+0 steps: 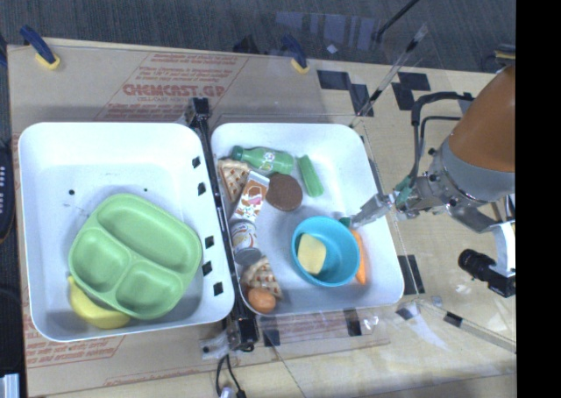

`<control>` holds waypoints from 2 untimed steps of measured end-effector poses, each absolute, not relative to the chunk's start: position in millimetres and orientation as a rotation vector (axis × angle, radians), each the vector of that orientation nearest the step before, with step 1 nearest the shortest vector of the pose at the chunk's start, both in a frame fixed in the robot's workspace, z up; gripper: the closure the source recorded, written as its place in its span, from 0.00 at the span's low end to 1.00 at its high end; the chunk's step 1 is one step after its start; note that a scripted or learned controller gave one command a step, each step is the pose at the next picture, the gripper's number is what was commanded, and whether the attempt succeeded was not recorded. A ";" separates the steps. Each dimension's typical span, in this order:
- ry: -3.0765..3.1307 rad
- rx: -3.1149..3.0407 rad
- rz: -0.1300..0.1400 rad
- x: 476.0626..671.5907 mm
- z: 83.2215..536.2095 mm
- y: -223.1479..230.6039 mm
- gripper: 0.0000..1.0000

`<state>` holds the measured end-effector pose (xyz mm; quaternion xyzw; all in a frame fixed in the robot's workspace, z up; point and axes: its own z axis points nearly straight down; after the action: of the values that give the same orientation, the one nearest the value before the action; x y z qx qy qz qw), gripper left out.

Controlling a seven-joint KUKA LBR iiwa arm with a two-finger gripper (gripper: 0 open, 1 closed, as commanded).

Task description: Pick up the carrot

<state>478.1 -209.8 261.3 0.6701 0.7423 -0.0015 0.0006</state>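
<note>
Reaching in from the right, grey arm with the orange band (486,138) hangs over the right edge of the right shallow white bin (337,138). Two-finger gripper (361,215) sits low over the bin's right side, tip just above the round blue plastic bowl (326,252). Finger state: cannot tell, they read as one thin grey shape at this angle. Nothing visibly pinched.

Slim orange carrot (359,263) lies along the bowl's right rim, touching or nearly touching it, squeezed between the bowl and the bin's right wall. Gripper tip is just above the carrot's upper end; contact unclear.

Pale yellow chunk (311,254) sits inside the bowl.

Rest of the right bin:
- green plastic bottle (263,159) lying along the far wall
- small green cucumber-like piece (309,174) just right of it
- round brown disc (284,192) near centre
- waffle-patterned piece (232,179) and a printed carton (251,202) along the left wall
- brownish items (260,287) stacked in the near-left corner, hard to identify

Left shallow white bin (105,146) holds a green three-compartment tray (133,254), tilted, resting on a yellow object (92,309) that pokes out at the near-left corner.
</note>
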 end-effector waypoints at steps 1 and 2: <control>2.686 1.651 -0.005 475.2 151.5 -209.5 0.00; 2.605 1.755 -0.005 477.7 207.9 -211.7 0.00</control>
<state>477.7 -211.7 207.9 0.5587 0.8294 -0.0017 0.0002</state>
